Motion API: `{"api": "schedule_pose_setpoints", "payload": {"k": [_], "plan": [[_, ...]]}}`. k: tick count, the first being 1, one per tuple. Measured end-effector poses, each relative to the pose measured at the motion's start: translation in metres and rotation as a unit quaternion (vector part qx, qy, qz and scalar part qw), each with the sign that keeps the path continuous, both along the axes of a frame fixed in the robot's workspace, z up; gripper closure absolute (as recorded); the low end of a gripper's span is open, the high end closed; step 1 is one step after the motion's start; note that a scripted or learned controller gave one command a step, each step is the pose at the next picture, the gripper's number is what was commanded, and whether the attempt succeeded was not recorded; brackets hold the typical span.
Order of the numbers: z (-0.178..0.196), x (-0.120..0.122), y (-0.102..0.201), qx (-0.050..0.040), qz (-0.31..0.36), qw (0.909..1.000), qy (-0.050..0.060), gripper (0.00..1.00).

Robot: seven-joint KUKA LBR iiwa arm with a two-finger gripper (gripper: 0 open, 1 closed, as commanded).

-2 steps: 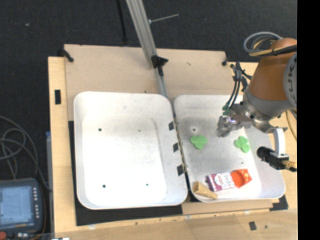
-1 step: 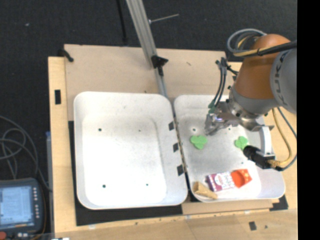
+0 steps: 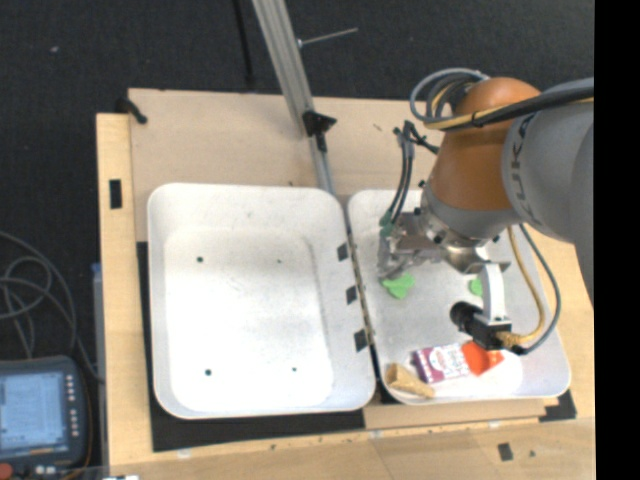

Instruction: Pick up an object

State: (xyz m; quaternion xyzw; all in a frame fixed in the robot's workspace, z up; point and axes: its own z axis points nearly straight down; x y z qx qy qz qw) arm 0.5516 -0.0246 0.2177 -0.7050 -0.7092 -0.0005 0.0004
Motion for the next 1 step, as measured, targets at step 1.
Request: {"api": "schedule_pose_setpoints", "payload": {"k": [1], "plan": [[0.0102,0.0014,0.0562,0.0,-0.001,1.0,-0.001,1.0]]}}
